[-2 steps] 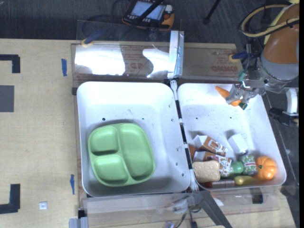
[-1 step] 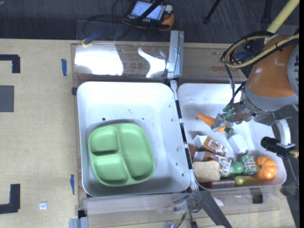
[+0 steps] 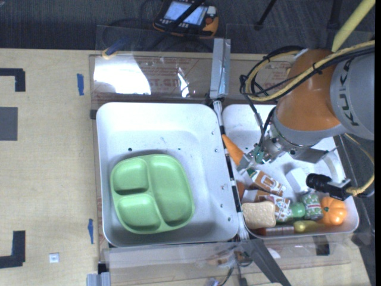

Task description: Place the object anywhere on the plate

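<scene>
A green plate (image 3: pixel 152 192) with three compartments lies in the left bin (image 3: pixel 196 130), with nothing on it. In the right bin (image 3: pixel 351 222), my gripper (image 3: pixel 258 155) hangs low over the left side. It is just right of an orange carrot (image 3: pixel 234 150) that leans along the bin's left wall. Right below the gripper lies a small bottle with an orange-and-white label (image 3: pixel 266 182). Nothing is visibly held.
Along the front of the right bin lie a slice of bread (image 3: pixel 259 214), a small can (image 3: pixel 282 208), a green round thing (image 3: pixel 314 208), an orange pepper (image 3: pixel 333 211) and a yellowish piece (image 3: pixel 302 225). A white block (image 3: pixel 296 176) sits mid-bin. A metal divider (image 3: pixel 229 165) separates the bins.
</scene>
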